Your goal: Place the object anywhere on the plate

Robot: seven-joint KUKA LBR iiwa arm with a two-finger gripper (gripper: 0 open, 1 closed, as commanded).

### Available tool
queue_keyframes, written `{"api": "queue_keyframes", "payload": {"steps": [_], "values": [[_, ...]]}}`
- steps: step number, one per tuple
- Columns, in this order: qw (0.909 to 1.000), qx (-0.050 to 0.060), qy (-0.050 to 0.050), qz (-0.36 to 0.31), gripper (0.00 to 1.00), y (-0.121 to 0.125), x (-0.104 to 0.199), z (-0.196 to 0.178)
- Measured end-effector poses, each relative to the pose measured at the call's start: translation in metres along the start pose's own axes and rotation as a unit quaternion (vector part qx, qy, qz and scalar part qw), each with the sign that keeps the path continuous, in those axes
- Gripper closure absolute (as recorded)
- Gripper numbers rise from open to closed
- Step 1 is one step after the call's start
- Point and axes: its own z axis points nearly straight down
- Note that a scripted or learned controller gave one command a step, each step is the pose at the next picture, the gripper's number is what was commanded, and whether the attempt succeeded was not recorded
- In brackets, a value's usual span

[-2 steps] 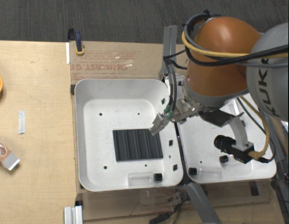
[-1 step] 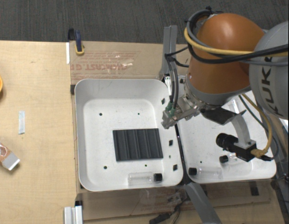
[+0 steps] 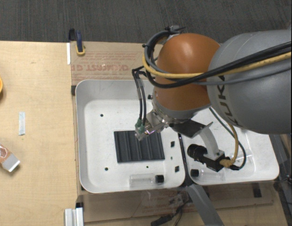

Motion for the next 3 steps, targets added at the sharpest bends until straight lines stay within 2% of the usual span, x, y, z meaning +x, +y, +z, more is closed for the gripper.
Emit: {"api": "queue_keyframes", "payload": {"steps": [1, 3], "values": [[0.9997, 0.0, 0.0, -0.025, 1.0, -0.009, -0.017, 0.016], [0.9998, 0.002, -0.001, -0.02, 1.0, -0.009, -0.021, 0.0]]}}
